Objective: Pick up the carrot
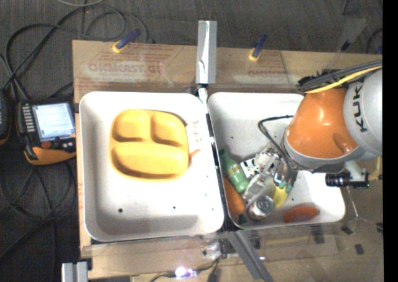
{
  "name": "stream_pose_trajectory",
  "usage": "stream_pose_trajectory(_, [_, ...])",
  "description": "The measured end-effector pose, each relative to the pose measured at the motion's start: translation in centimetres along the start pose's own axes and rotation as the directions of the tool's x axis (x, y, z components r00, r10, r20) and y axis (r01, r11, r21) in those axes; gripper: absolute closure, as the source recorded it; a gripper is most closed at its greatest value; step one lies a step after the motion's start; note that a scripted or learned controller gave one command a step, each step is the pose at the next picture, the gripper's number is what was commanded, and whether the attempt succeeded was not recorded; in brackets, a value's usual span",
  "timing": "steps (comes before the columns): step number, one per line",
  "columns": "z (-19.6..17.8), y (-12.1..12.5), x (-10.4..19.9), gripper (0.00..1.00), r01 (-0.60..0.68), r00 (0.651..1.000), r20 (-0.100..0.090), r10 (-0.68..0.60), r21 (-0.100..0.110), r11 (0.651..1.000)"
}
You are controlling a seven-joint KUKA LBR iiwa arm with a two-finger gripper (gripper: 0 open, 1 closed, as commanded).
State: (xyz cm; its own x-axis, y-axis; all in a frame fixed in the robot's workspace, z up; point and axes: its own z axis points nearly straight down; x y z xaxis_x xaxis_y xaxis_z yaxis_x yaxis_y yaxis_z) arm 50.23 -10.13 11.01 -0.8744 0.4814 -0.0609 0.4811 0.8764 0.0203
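The carrot (234,200) is a short orange piece lying in the right bin (249,112), against its left wall near the front corner. My gripper (260,197) reaches down into the front of this bin from the right, just to the right of the carrot and close beside it. The orange wrist band (320,128) hangs above it. A green item (236,175) lies just behind the carrot, touching the gripper's left side. The gripper's metal parts hide what lies under it.
A reddish-orange oblong item (301,213) lies at the front right of the right bin, and a yellow item (281,197) sits by the gripper. The left bin (99,212) holds a yellow divided plate (150,144). A black cable (267,126) loops over the right bin.
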Motion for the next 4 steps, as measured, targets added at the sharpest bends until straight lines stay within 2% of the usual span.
stream_pose_trajectory(1, [-1.6,0.2,-1.2,1.00,-0.005,0.999,0.040,0.005,-0.011,1.000])
stream_pose_trajectory(2, [-7.5,6.2,4.9,1.00,0.293,0.954,-0.064,-0.293,0.001,0.956])
stream_pose_trajectory(3, [-7.4,-0.1,1.5,1.00,0.478,0.876,-0.063,-0.477,-0.011,0.878])
stream_pose_trajectory(4, [-7.4,-2.7,0.1,1.00,0.764,0.642,-0.054,-0.765,-0.035,0.644])
